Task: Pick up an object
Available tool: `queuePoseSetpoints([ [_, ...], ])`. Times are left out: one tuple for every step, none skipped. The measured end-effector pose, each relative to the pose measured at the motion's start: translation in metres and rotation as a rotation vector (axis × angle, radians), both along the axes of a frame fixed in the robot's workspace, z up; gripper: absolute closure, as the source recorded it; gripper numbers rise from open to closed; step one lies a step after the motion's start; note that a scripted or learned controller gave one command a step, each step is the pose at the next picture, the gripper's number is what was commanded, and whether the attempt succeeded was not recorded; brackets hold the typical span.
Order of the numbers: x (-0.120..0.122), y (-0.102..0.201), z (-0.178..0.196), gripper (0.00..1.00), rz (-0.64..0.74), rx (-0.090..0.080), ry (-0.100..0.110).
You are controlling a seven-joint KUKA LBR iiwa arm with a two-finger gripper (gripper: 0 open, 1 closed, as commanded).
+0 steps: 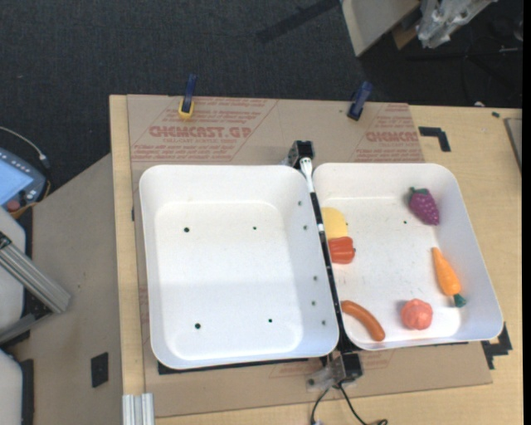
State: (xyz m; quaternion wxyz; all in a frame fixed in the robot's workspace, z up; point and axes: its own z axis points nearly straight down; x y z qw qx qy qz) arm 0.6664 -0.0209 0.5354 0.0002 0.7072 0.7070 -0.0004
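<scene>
Nearest, in the right bin (473,249), a sausage (363,319) and a tomato (416,314) are lying untouched, with a carrot (445,276), red-and-yellow pieces (338,239) and grapes (424,205) sitting beyond them. The gripper (440,21) is hanging beyond that bin; I cannot tell its jaws' state. Picking seems not yet begun.

Cardboard sheet (274,124) under the bins: red print "CHEMCAST GP" at its far edge, left; a second red print at far right, partly hidden, not legible.
</scene>
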Motion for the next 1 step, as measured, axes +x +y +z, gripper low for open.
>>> queuePoseSetpoints([
  [0.0,0.0077,0.0,1.0,0.0,0.0,0.0],
])
